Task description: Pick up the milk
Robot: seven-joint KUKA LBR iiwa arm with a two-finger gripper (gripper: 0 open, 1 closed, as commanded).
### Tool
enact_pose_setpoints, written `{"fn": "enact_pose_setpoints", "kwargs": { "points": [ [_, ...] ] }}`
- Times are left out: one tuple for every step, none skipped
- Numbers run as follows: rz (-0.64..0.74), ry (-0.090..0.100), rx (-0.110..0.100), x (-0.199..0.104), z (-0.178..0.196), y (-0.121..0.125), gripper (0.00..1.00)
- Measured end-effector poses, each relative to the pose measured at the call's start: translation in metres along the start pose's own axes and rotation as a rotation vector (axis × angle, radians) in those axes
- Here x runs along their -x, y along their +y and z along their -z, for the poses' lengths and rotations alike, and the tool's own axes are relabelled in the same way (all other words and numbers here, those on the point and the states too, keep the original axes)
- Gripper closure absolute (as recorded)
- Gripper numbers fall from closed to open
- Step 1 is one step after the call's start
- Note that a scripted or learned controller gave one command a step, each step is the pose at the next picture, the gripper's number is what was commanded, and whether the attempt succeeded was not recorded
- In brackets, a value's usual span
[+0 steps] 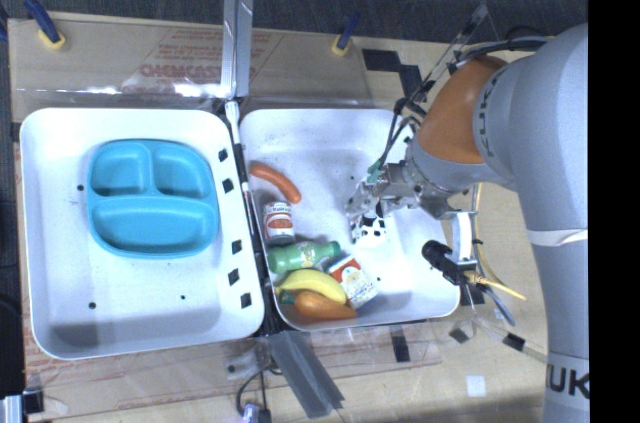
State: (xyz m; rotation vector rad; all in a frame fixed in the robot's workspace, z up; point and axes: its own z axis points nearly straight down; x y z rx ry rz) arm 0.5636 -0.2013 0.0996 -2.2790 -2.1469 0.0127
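Milk [372, 228] sits low in the right bin [330, 126] directly under the tool [371, 207] (grip state impossible to tell), so lifting apparently remains.

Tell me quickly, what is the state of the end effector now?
End effector: down in the right bin, right at the milk carton; whether it is open, closed or holding the carton cannot be told.
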Motion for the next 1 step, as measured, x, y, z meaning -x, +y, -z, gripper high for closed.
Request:
{"fn": "enact_pose_setpoints", "kwargs": {
  "points": [
    [0.040,-0.001,0.006,-0.0866,0.1056,0.0136,1.00]
  ]
}}
